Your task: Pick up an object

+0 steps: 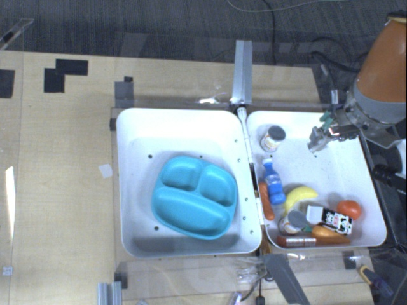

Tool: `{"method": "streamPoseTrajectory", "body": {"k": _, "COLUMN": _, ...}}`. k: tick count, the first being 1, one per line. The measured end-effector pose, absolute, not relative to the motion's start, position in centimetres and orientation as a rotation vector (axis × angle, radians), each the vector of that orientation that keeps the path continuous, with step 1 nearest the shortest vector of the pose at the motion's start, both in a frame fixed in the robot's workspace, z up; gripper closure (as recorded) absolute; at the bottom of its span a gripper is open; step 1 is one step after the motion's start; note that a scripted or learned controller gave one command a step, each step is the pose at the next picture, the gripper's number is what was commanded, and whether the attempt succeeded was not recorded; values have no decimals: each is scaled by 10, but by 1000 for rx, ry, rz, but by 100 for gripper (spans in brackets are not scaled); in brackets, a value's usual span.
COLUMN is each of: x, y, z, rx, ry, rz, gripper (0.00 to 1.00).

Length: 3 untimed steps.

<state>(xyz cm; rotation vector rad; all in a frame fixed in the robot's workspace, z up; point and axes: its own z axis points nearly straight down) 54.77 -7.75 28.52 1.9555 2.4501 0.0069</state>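
Note:
My gripper (320, 136) hangs over the far part of the right bin (337, 170), above bare white floor. A small round tin (273, 137) stands to its left, apart from it. Nearer the front lie a blue bottle (273, 183), a yellow lemon (300, 197), an orange stick (265, 203), a grey can (295, 222), a black-and-white box (336, 220), a red-orange ball (350, 208) and a brown marker (297, 241). Nothing is seen in the gripper.
The left bin (133, 170) holds a blue divided plate (194, 196). A metal post (242, 75) stands behind the wall between the bins. The grey and orange arm (383, 75) comes in from the upper right.

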Motion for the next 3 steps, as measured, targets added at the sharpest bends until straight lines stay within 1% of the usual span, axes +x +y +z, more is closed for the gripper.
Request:
{"method": "streamPoseTrajectory", "body": {"k": 1, "x": 488, "y": -36, "z": 315, "rx": 2283, "ry": 2152, "rz": 6, "gripper": 100}}
{"method": "streamPoseTrajectory", "body": {"k": 2, "x": 563, "y": -41, "z": 437, "rx": 2201, "ry": 2233, "rz": 8, "gripper": 100}}
{"method": "streamPoseTrajectory", "body": {"k": 3, "x": 616, "y": -45, "z": 364, "rx": 2031, "ry": 2392, "rz": 3, "gripper": 100}}
